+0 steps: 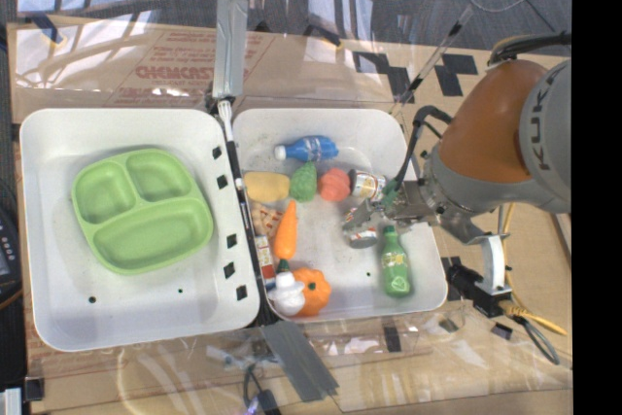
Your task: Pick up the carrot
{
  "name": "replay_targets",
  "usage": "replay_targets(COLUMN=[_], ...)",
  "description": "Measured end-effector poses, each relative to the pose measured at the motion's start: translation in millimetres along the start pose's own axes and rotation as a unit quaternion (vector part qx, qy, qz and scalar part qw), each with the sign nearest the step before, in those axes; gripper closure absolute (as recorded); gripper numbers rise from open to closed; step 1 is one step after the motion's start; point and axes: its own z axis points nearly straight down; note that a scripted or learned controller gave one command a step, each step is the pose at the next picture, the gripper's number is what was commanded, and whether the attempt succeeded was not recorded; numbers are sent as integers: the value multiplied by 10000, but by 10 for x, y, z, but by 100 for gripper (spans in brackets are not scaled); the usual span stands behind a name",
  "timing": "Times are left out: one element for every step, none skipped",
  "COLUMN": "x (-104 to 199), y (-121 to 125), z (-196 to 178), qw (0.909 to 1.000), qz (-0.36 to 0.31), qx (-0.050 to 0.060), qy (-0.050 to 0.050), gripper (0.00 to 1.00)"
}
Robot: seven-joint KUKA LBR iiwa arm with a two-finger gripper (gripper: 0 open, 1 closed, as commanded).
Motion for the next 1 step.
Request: replay_targets(x=[642], y=[-48], z=[53], qw=[9919], qz=[-1268], qx=[-2], qy=[0], gripper=[0])
